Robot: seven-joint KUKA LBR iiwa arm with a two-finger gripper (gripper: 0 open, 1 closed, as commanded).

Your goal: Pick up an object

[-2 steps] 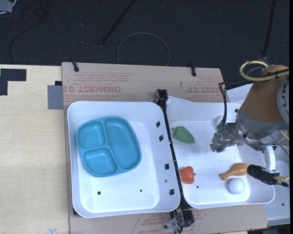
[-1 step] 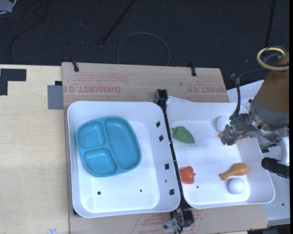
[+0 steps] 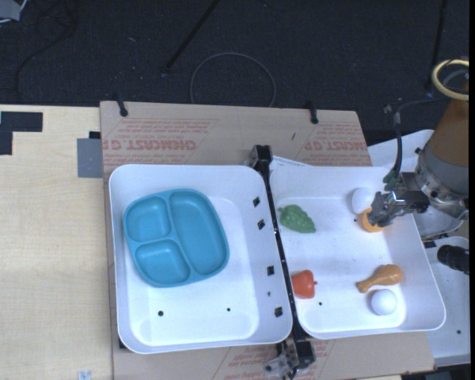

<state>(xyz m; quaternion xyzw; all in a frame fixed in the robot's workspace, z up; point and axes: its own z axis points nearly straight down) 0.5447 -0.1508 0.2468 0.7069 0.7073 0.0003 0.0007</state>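
One orange ring (image 3: pixel 370 222) lies at the right bin's (image 3: pixel 340 323) far right edge, under the gripper (image 3: pixel 386 207), beside a white ball (image 3: pixel 361 199). Whether the gripper is spread cannot be told. The arm should descend straight, clear of the bin wall, then close firmly.

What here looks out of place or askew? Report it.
Nothing looks spilled or damaged. The blue divided plate sits slightly rotated in the left white bin. In the right white bin, the green leafy toy, red pepper, chicken drumstick and white ball lie scattered loosely.
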